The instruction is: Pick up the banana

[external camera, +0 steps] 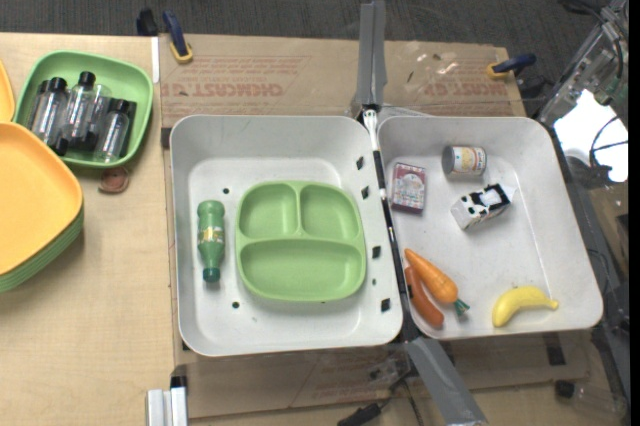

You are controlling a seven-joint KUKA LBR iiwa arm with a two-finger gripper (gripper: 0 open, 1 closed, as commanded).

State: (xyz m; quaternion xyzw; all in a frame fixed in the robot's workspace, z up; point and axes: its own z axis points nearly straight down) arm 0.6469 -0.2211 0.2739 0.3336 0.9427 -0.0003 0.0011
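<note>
The yellow banana (522, 305) lies on its side in the front right corner of the right bin (560, 214), close to the bin's front wall. Its curve bows upward and its stem end points right. Nothing touches it; the nearest thing is a carrot (432, 280) a short way to its left.
The right bin also holds a small can (464, 160), a pink packet (407, 186), a black-and-white carton (480, 206) and a red-orange vegetable (426, 307). In the left bin (190, 314) lie a green divided plate (300, 242) and a green bottle (210, 239). Left of the bins sit a green tray of bottles (85, 109) and orange plates (30, 204).
</note>
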